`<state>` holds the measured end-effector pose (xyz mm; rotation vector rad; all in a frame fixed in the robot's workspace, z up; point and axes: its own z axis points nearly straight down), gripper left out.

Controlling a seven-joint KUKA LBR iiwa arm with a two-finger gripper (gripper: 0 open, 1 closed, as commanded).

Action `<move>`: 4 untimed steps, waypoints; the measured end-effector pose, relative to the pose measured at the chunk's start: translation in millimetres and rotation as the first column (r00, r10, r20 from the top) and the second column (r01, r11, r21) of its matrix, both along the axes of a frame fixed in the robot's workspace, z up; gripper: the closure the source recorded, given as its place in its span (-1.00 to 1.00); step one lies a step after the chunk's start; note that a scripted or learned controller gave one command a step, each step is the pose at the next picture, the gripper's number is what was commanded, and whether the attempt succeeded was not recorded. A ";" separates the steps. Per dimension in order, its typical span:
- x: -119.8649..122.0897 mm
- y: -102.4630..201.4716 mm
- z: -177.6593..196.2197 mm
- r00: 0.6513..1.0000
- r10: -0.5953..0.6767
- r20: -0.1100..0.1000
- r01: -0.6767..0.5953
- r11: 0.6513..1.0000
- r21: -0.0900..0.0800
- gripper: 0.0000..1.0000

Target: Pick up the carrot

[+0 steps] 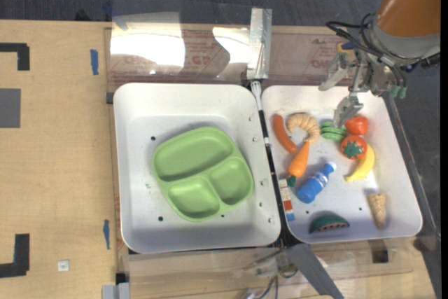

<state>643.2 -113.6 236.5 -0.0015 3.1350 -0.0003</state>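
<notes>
1 carrot [299, 160] — beside blue bottle [313, 183].

arm: enters upper right, orange band up | pincer [341, 96]: pointing down-left, fingers spread, holding nothing

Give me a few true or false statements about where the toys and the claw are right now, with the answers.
1. The carrot lies in the right bin. True.
2. The green tray sits in the right bin. False: it is in the left bin.
3. The claw grips the carrot. False: it hangs near the bin's far edge, apart from the carrot.
4. The blue bottle lies nearer the camera than the carrot. True.
5. The banana lies left of the carrot. False: it lies to its right.
</notes>
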 end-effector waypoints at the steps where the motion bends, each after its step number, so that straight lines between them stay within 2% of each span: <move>1: -11.2 23.3 -91.9 0.993 0.116 -0.009 -0.116 0.993 0.003 -1.00; 2: -40.0 20.9 -140.1 0.953 0.304 0.003 -0.304 0.953 -0.002 -1.00; 3: -90.8 16.3 -146.1 1.000 -0.021 0.008 0.021 1.000 0.001 -1.00; 4: -85.8 16.5 -131.9 1.000 -0.020 0.024 0.020 1.000 -0.002 1.00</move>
